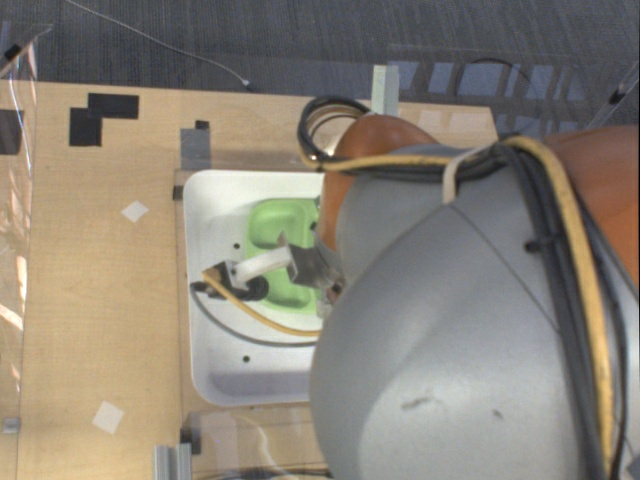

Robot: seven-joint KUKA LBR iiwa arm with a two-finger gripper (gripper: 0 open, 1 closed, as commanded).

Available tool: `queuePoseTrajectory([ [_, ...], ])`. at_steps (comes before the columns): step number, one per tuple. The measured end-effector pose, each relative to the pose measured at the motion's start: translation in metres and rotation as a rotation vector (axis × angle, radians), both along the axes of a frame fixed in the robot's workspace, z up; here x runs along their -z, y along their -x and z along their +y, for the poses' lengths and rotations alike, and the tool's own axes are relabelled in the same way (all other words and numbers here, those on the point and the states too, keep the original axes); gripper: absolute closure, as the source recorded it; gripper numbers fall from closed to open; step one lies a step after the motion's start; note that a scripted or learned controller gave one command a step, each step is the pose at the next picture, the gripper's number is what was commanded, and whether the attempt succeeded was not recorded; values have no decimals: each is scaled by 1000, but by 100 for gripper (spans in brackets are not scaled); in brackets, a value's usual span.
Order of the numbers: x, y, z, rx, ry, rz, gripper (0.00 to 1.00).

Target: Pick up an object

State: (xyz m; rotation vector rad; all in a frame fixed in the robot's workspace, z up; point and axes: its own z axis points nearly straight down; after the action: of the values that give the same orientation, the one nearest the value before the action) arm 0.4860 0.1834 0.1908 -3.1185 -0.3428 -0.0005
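**Arm looms close under the camera, reaching toward nine o'clock**

The grey rounded metal arm (450,348) spreads from four o'clock across to centre. An orange band (385,140) shows at its twelve o'clock side, with black and yellow cables (560,218) strapped over the casing. The grey metal end effector (305,263) juts from the arm's nine o'clock edge, largely hidden by the body.
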Motion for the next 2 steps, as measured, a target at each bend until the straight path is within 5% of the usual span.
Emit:
queuePoseTrajectory([
  [1,28,0,-13,-381,4,1,100],
  [2,1,-6,50,-87,1,-1,100],
])
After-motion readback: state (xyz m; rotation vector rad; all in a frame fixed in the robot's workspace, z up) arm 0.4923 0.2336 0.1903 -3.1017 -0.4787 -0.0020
